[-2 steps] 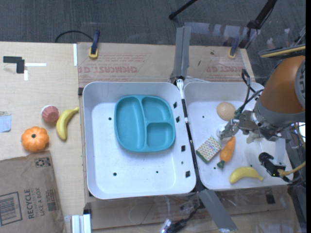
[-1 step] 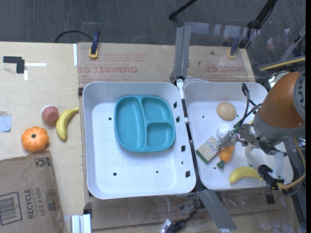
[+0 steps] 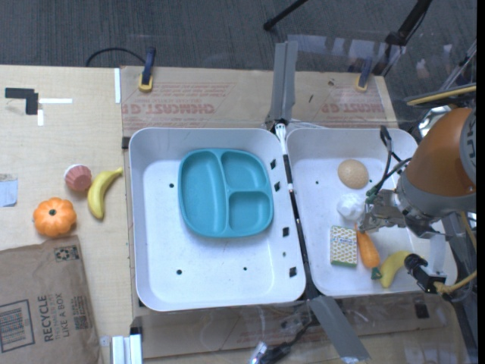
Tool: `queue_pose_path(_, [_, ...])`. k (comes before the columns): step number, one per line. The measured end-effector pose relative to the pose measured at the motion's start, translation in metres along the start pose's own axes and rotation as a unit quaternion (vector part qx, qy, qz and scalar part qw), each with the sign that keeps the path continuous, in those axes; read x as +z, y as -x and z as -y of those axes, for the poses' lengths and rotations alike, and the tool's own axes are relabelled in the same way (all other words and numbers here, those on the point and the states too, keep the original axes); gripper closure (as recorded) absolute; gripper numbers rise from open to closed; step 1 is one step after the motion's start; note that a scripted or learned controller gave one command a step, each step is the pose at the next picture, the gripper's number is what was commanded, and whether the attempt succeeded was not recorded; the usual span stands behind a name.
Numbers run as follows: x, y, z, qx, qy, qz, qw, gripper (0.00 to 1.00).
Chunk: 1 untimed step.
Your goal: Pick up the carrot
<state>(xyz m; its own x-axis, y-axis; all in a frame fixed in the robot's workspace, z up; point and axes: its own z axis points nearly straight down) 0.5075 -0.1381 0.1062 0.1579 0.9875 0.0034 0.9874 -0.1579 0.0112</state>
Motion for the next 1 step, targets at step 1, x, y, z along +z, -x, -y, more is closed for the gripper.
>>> queue_pose_path(1, [-0.0846, -0.0643, 0.0193, 0.144, -0.006, 0.003, 0.9896, 1.0])
